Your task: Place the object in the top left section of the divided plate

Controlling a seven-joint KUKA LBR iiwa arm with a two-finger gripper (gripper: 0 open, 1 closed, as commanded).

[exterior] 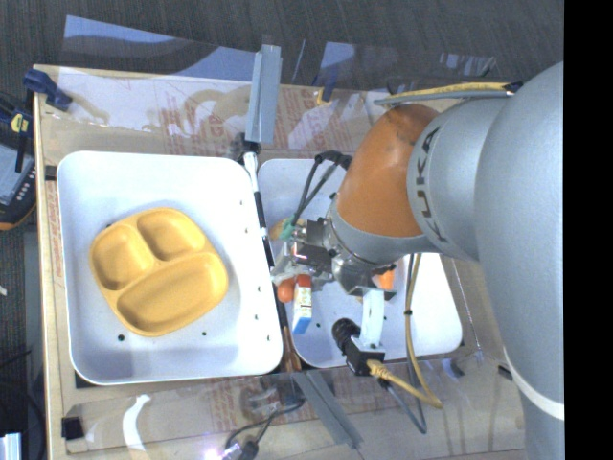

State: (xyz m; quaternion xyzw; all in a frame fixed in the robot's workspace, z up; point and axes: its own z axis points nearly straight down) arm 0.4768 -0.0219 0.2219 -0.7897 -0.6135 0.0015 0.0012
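We see the arm (460, 190) reaching in from the right over the right bin (436, 329), its hand (299, 274) low near that bin's left wall; the wrist hides the fingers, so we cannot tell whether the hand is open or closed, or whether it has anything. Just below the hand lies what we take to be the object (302, 307), a slim item with an orange-red far end, a pale middle and a blue near tip; it looks to rest on the bin floor, though it is small and partly shaded. Its long axis runs near to far, tilted slightly, blue tip towards the near edge. The yellow divided plate (158, 271) sits in the left bin (86, 353), well apart from the object; its two small sections lie on the far side. For the pick, we judge it best to close across the short width at mid-length, lift clear of the bin walls, then lower over the far-left section (120, 255).
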